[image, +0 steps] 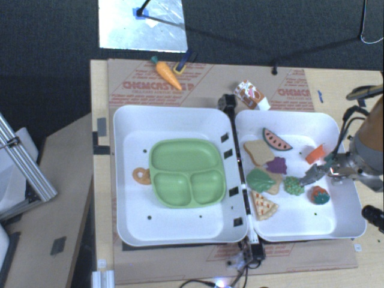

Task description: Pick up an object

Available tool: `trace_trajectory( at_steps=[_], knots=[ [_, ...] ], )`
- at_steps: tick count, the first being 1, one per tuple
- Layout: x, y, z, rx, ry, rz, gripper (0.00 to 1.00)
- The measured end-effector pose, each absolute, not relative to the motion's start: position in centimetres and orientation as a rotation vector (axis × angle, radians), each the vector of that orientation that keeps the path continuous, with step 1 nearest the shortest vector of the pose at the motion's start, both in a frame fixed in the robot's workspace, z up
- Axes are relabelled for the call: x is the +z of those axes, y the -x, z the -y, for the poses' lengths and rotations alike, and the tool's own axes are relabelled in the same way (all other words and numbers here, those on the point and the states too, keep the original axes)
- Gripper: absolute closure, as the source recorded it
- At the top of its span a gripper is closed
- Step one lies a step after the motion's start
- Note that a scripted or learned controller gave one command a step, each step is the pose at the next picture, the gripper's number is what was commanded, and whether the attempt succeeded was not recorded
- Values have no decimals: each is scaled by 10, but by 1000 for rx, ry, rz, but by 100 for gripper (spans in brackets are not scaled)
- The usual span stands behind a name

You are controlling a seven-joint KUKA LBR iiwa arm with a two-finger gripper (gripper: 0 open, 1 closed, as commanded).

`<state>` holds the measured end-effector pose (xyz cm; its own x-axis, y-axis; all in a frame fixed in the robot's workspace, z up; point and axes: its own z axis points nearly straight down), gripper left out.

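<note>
The gripper (313, 176) hangs low over the right bin (345, 221), its fingers spread narrowly on nothing, just beside bumpy green broccoli (293, 186) and a round teal-and-red toy (319, 195). A smooth green divided plate (185, 171) fills the left bin (129, 161).

A pale green tray (183, 173) sits in a white bin (129, 131); the watermelon slice (276, 140) is red with dark seeds.

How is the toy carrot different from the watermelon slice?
The carrot is orange and long, and lies outside the bins on the brown board. The watermelon slice is red with a green rind, curved, and lies inside the right bin. Both are toy food, and both lie untouched, away from the pincer.
</note>
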<state>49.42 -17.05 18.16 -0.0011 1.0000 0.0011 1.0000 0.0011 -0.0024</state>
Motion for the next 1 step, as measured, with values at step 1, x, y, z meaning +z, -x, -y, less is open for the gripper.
trace_trajectory(
  at_steps=[1],
  knots=[
    [127,-487,178,3,2218,2219,0]
  ],
)
